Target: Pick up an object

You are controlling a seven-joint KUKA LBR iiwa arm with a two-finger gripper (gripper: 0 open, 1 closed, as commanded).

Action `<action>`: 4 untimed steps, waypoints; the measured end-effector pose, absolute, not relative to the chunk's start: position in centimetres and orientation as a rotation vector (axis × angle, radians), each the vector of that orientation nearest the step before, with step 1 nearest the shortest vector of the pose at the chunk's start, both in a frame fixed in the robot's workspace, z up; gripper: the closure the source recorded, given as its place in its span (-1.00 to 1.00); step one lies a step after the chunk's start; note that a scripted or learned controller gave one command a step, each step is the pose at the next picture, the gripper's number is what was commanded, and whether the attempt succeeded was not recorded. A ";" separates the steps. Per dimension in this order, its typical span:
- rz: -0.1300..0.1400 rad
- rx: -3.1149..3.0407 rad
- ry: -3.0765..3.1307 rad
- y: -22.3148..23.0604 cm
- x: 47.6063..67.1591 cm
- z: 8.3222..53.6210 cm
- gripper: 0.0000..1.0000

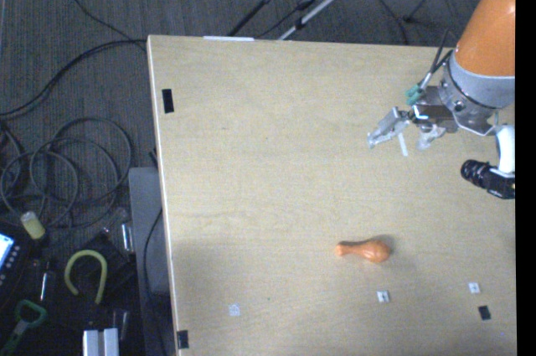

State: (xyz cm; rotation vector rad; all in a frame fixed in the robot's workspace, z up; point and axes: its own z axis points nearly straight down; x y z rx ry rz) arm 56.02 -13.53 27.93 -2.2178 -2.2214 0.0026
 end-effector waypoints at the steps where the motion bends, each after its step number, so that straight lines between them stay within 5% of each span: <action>1: 0.002 -1.984 -2.435 -19.9 60.7 18.7 -1.00; 2: 0.002 -1.780 -2.590 -19.0 66.8 10.3 -1.00; 4: 0.002 -1.622 -2.692 -16.7 66.9 8.5 -1.00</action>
